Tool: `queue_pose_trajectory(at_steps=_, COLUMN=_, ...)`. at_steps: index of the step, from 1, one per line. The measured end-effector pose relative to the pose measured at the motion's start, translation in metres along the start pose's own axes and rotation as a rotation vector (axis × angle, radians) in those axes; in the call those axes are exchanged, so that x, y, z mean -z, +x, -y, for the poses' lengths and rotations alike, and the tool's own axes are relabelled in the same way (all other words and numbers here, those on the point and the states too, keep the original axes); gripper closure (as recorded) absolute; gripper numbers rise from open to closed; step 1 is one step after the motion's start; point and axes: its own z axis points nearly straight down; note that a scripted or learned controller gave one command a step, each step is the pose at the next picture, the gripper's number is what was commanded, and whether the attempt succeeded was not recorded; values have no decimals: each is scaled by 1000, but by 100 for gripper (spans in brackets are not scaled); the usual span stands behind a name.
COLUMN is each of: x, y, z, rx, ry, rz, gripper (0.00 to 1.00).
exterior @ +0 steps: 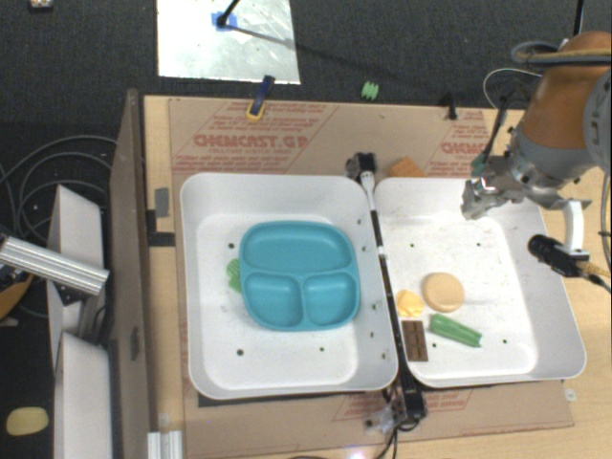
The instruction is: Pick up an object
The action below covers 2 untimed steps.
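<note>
Two white bins on worktop. Gripper [478, 202] above right bin [535, 352] far corner, jaw state indeterminable at this angle; approach step, descent over target next. Candidates near front: tan disc [444, 291], yellow piece [409, 303], green piece [455, 331], brown block [414, 339]. Left bin [206, 371]: blue divided tray [298, 273].

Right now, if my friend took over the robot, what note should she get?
Gripper: up over the back of the right bin, nothing seen in it; whether it is open is unclear.
Right bin: tan round piece, small yellow piece, green bean-shaped piece, brown bar, all near the front left.
Left bin: blue divided plate, with a green bit at its left edge.
Done: nothing picked up yet.
Left: go down, grab one object, lift it.
</note>
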Motion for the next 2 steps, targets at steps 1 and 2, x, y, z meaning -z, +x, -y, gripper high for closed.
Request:
queue_pose_trajectory(at_steps=1, x=-7, y=2, z=2, rx=2, ry=10, rz=-3, gripper=0)
queue_pose_trajectory(at_steps=2, x=-66, y=5, z=53, rx=0, ry=19, rz=-5, gripper=0)
